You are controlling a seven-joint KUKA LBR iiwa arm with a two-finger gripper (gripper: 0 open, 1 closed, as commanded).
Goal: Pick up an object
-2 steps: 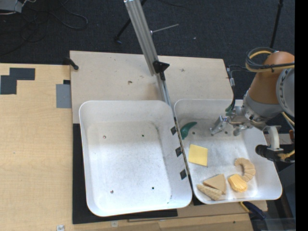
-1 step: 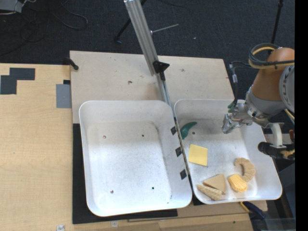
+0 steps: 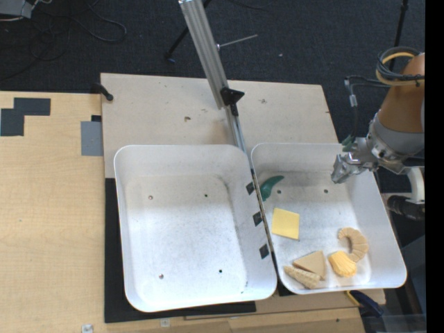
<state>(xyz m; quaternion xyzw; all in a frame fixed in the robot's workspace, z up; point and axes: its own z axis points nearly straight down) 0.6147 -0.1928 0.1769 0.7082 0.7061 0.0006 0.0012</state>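
This is a robotics lab, set up for testing rather than for living or selling. A plain plywood bench top [image 3: 173, 109] carries two shallow white bins [image 3: 180, 220] side by side on a black mat, with bare screw holes showing in the board. At twelve o'clock an extruded aluminium strut [image 3: 208, 50] slants up over dark carpet [image 3: 291, 33], where loose cables [image 3: 41, 5] trail at eleven o'clock. At three o'clock stands an industrial arm [image 3: 399, 116] with an orange band. At nine o'clock a light wooden table [image 3: 48, 207] bears grey taped patches.
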